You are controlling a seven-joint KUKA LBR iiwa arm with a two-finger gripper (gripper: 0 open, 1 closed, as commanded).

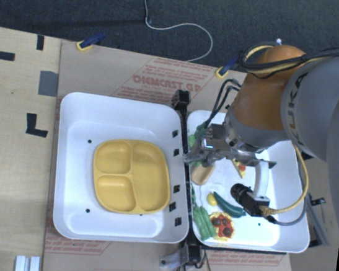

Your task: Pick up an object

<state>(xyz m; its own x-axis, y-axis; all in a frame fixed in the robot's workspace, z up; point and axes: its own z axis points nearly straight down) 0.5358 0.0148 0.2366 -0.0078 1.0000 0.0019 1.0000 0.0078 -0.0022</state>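
Camera view looks down on two shallow white bins side by side on a bench. Left bin [77, 125] holds a yellow divided plate [131, 175] w/ three compartments, lying flat near the bin's centre, a bit toward 5 o'clock. Right bin [286, 239] is mostly covered by the arm [285, 110], grey w/ an orange band [270, 83] above the wrist, coming in from 3 o'clock and bulking over the bin's 12 o'clock half. Gripper [208, 153] hangs low over the right bin's 9 o'clock side, just beside the divider between the bins; whether it's open or closed can't be told from this slant (wrist body hides too much), and nothing is visibly held. Task objs are small toy food pieces in the right bin: a tan piece [201, 173] right under the gripper, touching or nearly touching it, can't tell which; a small yellow piece [212, 200] toward 6 o'clock of that; a dark green curved piece [229, 206] just beside the yellow one; a green strip [201, 221] along the bin's 9 o'clock wall; a red and yellow piece [224, 226] near the 6 o'clock rim; a red-yellow bit [239, 167] partly hidden by the arm. A black fitting [247, 198] w/ a yellow cable [294, 209] sits above the bin's middle. Beyond the bins at 12 o'clock, cardboard sheet [152, 79] w/ red print and a thin white cable [172, 26] on dark cloth.
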